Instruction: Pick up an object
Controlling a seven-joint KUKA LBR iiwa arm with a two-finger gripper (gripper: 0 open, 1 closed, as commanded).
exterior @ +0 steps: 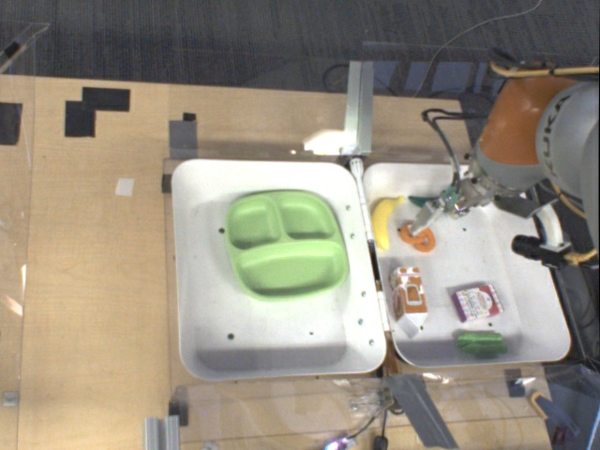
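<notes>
Claw (418,221) low in right bin (525,279), fingers just over orange ring (419,240); spread or pinched — cannot tell. Left bin (202,345) holding green divided plate (285,243). Right bin, besides ring: yellow banana (383,220) at left wall, orange-and-white carton (409,295), purple packet (476,302), green vegetable (482,343) near front edge.

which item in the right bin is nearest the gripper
The orange ring, right at the gripper; the banana lies just beside, the other items lower down.
</notes>
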